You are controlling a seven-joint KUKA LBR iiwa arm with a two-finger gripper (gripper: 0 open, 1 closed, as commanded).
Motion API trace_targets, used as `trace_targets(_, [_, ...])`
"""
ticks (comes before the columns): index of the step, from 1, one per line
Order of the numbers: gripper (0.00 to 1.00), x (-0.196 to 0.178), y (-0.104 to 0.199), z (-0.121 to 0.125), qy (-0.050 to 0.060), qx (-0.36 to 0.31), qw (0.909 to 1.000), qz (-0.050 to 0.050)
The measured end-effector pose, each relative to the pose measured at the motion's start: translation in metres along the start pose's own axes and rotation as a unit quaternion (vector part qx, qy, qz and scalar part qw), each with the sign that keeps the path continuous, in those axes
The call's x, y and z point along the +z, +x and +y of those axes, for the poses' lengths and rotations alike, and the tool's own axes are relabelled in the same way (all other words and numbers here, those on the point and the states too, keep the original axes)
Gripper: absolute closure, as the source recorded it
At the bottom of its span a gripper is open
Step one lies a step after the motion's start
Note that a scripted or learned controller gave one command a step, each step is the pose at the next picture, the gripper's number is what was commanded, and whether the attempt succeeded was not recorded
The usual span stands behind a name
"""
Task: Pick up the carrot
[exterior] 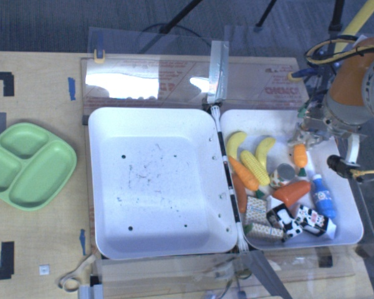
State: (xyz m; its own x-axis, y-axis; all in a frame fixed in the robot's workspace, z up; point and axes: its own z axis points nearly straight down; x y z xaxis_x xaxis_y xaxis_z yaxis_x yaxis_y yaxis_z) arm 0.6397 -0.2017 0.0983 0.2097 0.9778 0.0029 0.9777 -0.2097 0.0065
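Left bin (pixel 156 185) sits bare beside the crowded right bin (pixel 352 223). The arm (pixel 355 86) is cut off at the right edge. Gripper (pixel 302 143) hangs over a small carrot (pixel 300 156); whether it grips, I cannot tell.

1. Two shallow white plastic bins (pixel 153 120), the left one speckled with dark flecks.
2. Pale green divided plastic plate (pixel 28 165).
3. Long orange toy carrot (pixel 244 172), beside yellow bananas (pixel 235 143).
4. Blue-labelled white bottle (pixel 323 199).
5. Black-and-white spotted toy cow (pixel 309 218).
6. Light wooden bench (pixel 37 86) with black markings.
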Motion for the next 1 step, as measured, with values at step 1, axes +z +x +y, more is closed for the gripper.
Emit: trace_targets(1, [1.0,-0.0994,0.0353,0.0217,0.003,0.077,0.9971,-0.002])
